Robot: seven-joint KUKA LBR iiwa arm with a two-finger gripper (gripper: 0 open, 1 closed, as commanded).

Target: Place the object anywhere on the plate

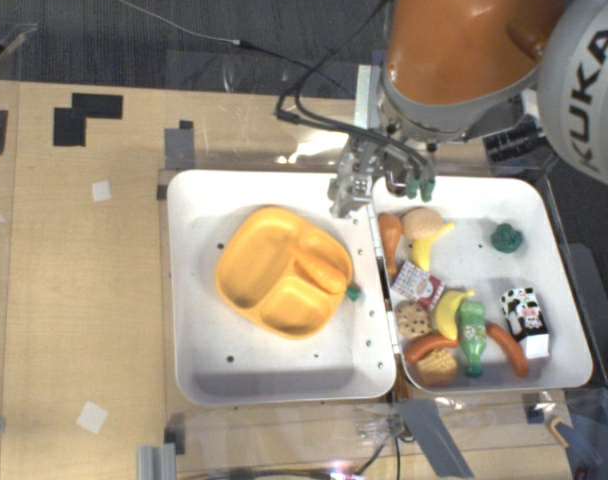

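A yellow divided plate point(280, 269) lies tilted in the left bin point(199, 368), with nothing on it. My gripper point(381, 188) hangs over the wall between the two bins, at their far edge. Its fingers point(345, 194) are spread apart and I see nothing between them. Just below it in the right bin lie an orange sausage-like piece point(389, 236), a beige bun point(421, 219) and a banana point(432, 242). A tiny green piece point(354, 292) rests in the left bin against the plate's right rim.
The right bin point(569, 268) holds several toy foods: a green broccoli point(506, 236), a cow-print carton point(524, 318), a green bottle point(471, 336), a cookie point(412, 320), a red packet point(416, 284) and sausages point(508, 349).
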